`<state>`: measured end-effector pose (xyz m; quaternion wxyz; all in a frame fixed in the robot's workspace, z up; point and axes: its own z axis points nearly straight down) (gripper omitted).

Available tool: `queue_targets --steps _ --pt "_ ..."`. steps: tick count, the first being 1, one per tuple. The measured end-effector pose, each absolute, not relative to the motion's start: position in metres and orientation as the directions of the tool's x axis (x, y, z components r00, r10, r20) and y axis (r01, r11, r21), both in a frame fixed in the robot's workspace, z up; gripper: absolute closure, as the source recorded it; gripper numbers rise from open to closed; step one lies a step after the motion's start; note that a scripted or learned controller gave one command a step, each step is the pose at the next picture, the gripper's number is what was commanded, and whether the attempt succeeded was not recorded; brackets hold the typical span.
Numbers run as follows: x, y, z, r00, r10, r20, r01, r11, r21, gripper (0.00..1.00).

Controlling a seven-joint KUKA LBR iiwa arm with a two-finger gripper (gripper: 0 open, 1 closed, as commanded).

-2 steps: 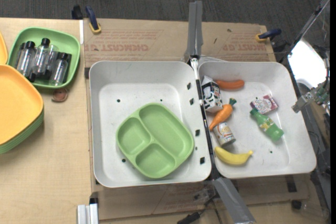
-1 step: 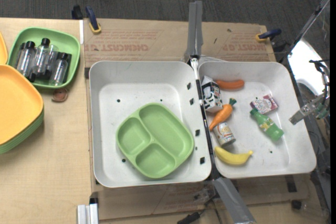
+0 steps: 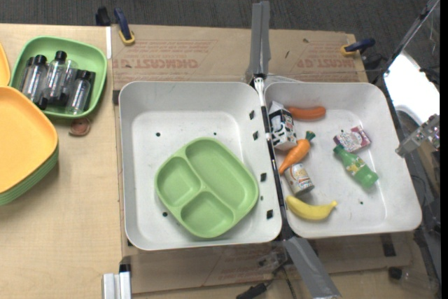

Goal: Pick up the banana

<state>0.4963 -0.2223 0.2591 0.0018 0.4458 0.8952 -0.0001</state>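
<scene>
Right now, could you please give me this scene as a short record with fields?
target: banana, front of right bin
near target: can, carrot
other items: milk carton, sausage, green bottle, pink packet
left bin: green tray
banana status: lying free, not held

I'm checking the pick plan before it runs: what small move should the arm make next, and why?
Probably swing the gripper left and forward until it hovers above the curved yellow banana. The gripper sits at the right bin's right edge, far from the banana, which lies near the front with a small tin can close behind it, so a top-down approach looks safest.
</scene>
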Motion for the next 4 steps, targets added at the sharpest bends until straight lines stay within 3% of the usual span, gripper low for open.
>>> queue_targets --steps 1,2,4 --pt "0.478 -0.222 0.22 -0.671 0.742 0.0 0.742 0.671 0.0 1.0" --pt "0.48 -0.222 0.258 -0.796 0.605 -0.008 0.605 0.796 0.002 1.0" --pt "0.479 -0.222 0.212 -0.921 0.391 -0.002 0.391 0.921 0.001 1.0"
